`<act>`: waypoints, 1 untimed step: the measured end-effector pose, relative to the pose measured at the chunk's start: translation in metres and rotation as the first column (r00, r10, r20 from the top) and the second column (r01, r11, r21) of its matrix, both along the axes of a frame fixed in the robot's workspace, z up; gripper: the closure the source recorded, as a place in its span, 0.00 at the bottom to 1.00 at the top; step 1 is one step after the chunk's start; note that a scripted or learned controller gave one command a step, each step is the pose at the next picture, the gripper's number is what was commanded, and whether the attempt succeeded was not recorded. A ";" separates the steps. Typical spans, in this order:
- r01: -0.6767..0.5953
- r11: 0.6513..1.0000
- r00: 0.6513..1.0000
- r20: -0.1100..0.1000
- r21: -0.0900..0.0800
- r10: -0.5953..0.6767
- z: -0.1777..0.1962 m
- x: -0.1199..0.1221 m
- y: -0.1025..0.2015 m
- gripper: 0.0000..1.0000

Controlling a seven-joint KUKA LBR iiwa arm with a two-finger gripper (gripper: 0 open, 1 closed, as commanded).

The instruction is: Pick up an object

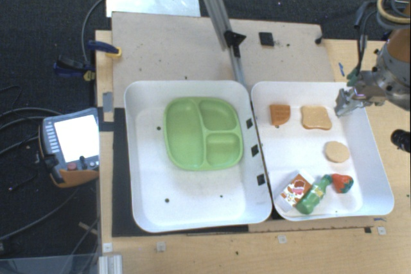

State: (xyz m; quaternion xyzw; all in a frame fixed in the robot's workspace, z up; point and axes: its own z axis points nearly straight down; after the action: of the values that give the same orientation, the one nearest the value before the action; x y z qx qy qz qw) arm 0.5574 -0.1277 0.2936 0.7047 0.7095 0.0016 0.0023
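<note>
Gripper point(345, 103), fingers' state indeterminate, hangs at the right bin's point(379, 157) far right rim beside the toast slice point(316, 117); green bottle point(313, 196) lies near front, long axis diagonal, cap toward strawberry point(342, 183).

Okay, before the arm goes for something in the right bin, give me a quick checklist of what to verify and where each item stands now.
1. Pincer over the right bin, at its upper right rim: ok.
2. Pincer carrying nothing: cannot tell.
3. Nearest target, the toast slice, lies flat and apart from the brown piece: ok.
4. Round cookie has free space around it: ok.
5. Green bottle free of neighbours: not ok, it touches the carton and strawberry.
</note>
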 end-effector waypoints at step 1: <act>-0.003 1.000 1.000 -0.005 0.003 0.003 -0.023 0.003 0.052 1.00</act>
State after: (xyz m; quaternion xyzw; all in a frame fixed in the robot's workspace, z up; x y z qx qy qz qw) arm 0.5600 -0.0755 0.2704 0.7037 0.7105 0.0010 -0.0003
